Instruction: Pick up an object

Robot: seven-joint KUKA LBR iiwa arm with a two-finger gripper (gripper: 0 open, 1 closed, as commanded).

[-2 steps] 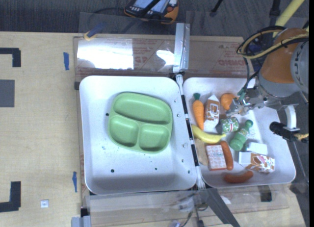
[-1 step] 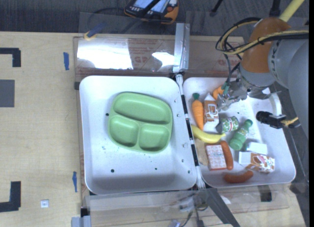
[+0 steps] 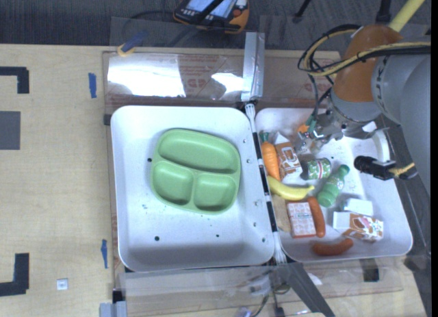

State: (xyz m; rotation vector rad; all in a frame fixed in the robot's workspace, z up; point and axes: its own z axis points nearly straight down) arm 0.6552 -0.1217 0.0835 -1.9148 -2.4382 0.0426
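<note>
White shallow bins, two, side by side on a wooden bench.

Left bin: holds one green divided tray, lying flat near the middle.

Right bin: holds the pickable stock, crowded toward its left wall. Orange carrot and yellow banana lie against that wall; a printed carton sits just right of the carrot, a small can and green bottle farther right; a flat red packet, a sausage and a juice box fill the near end.

Gripper: at the far end of the right bin, arm entering from the right. Whether anything is grasped cannot be told.

Key relation: carton and can lie just nearward of the gripper, the carton slightly left. Judged the likeliest targets.

Room: tight; neighbours touch, so a descent risks nudging them.
</note>
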